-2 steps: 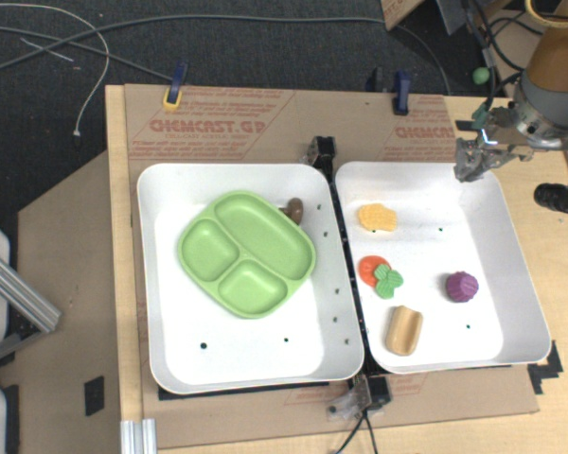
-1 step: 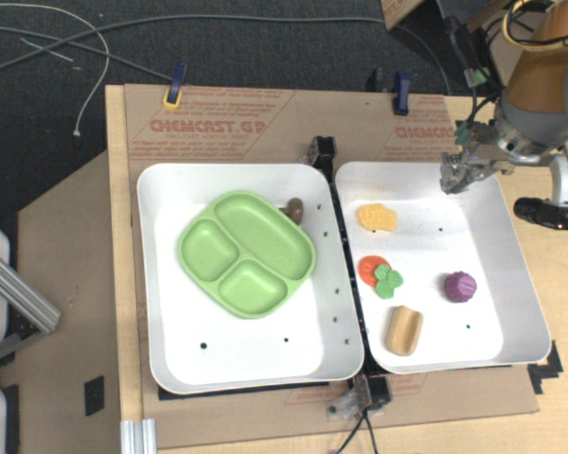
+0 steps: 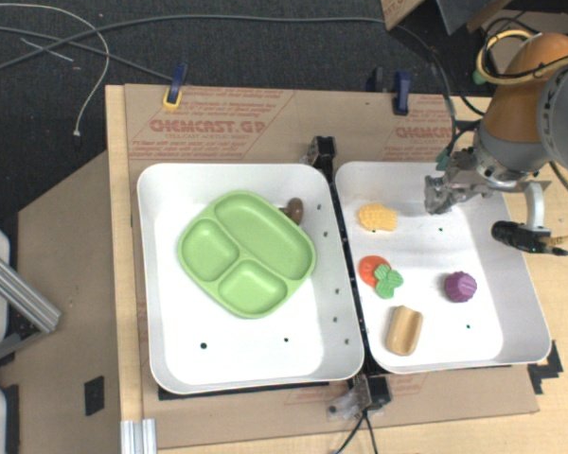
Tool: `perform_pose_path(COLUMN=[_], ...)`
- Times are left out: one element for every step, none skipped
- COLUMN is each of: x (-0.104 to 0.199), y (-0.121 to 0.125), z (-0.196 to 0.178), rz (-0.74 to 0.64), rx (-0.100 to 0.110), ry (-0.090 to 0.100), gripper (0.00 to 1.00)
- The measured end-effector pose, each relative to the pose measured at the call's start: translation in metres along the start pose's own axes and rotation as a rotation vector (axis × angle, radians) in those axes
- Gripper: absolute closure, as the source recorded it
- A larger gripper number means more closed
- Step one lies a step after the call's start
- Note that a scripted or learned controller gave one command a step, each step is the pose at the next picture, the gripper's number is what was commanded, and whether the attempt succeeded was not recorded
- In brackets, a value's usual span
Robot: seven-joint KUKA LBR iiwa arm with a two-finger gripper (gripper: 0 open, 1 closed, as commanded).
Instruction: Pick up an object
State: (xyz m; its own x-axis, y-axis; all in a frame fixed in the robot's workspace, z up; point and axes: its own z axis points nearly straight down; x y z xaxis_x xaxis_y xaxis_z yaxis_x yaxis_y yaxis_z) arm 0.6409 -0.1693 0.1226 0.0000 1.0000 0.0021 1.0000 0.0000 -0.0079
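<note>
while jaws [image 3: 442, 197] hover, grip state unclear, yellow corn [image 3: 378, 218] lies just left, apart.

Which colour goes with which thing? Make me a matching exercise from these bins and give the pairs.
Things:
1. divided plastic plate with three compartments
2. small round toy cabbage
3. toy corn cob
4. toy bread roll

Colours:
A. yellow
B. tan
C. light green
D. purple

Pairs: 1-C, 2-D, 3-A, 4-B
</note>
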Motion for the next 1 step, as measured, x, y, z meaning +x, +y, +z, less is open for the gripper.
perform_pose_path(x=[0.0009], y=[-0.0006], z=[0.0402], rz=[0.0], rx=[-0.001], ry=[0.0], gripper=[0.0])
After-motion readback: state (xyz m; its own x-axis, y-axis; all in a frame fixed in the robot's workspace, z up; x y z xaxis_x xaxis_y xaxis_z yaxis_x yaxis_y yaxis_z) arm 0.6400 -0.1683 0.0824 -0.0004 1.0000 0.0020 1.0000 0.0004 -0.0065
